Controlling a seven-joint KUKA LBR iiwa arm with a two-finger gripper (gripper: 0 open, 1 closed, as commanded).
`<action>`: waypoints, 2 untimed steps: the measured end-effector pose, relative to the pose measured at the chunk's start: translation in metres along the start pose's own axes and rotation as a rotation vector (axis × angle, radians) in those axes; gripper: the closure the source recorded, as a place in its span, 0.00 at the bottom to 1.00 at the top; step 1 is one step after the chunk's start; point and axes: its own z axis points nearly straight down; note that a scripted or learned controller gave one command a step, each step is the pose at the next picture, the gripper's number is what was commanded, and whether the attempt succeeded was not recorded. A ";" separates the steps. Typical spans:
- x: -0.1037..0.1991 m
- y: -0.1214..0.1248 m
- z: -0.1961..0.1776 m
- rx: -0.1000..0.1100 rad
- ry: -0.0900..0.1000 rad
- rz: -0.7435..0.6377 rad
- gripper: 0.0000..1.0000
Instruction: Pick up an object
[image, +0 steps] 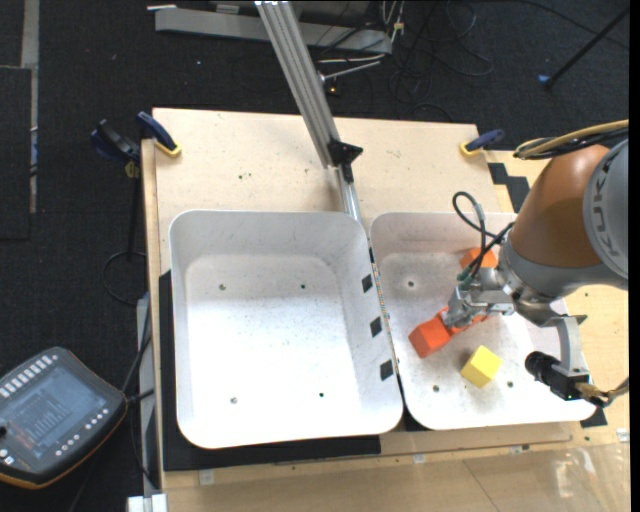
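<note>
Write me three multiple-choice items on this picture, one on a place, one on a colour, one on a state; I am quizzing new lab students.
1. Which bin holds the yellow block?
A. left bin
B. right bin
C. neither

2. What colour is the long block by the claw?
A. orange
B. blue
C. green

3. How does the yellow block lie?
A. stacked on the long block
B. alone on the bin floor
C. outside on the bench

Answers:
1 B, it sits on the right bin floor.
2 A, it is plainly orange.
3 B, bare floor shows between it and the long block.
</note>
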 end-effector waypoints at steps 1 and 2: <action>-0.004 0.003 -0.043 -0.003 -0.001 -0.001 1.00; -0.005 0.005 -0.086 -0.004 -0.001 -0.002 1.00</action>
